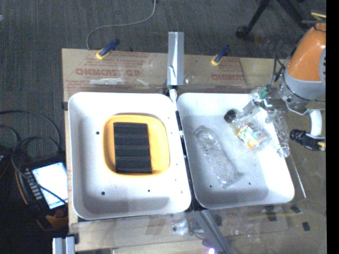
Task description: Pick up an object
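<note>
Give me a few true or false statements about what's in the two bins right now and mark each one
1. The yellow tray with a black ridged insert lies in the left bin. True.
2. A clear plastic bottle lies in the right bin. True.
3. The clear bottle stands upright. False: it lies on its side.
4. The small packet with colourful print is in the left bin. False: it is in the right bin, near the gripper.
5. The arm reaches in over the right bin's far right corner. True.
</note>
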Motion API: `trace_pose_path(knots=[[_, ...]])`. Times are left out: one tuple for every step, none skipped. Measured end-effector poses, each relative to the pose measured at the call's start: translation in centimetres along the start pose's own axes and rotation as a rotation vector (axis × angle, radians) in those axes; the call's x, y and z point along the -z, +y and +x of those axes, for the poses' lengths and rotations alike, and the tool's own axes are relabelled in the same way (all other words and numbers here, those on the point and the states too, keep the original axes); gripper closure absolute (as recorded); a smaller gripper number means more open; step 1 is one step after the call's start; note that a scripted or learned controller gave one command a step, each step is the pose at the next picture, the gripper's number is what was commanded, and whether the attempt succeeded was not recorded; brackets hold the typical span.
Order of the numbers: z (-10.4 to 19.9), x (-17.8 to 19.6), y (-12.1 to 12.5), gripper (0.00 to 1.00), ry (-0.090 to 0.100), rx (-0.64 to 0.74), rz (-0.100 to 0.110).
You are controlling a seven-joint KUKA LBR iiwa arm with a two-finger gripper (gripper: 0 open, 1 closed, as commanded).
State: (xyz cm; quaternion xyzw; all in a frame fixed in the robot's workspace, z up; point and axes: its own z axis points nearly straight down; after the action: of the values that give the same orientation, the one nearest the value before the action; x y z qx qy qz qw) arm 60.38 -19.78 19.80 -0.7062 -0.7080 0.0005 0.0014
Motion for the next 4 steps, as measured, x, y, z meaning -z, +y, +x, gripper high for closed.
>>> trace_pose_path(knots=[[-1.5, -8.9, 1.1, 0.00, -0.004, 0.368, -0.007], [-2.4, -9.3, 0.0, 0.00, -0.018, 0.399, -0.042], [-2.5, -9.3, -1.1, 0.00, -0.025, 0.472, -0.044], [-2.4, -8.3, -0.9, 1.00, -0.024, 0.473, -0.049]])
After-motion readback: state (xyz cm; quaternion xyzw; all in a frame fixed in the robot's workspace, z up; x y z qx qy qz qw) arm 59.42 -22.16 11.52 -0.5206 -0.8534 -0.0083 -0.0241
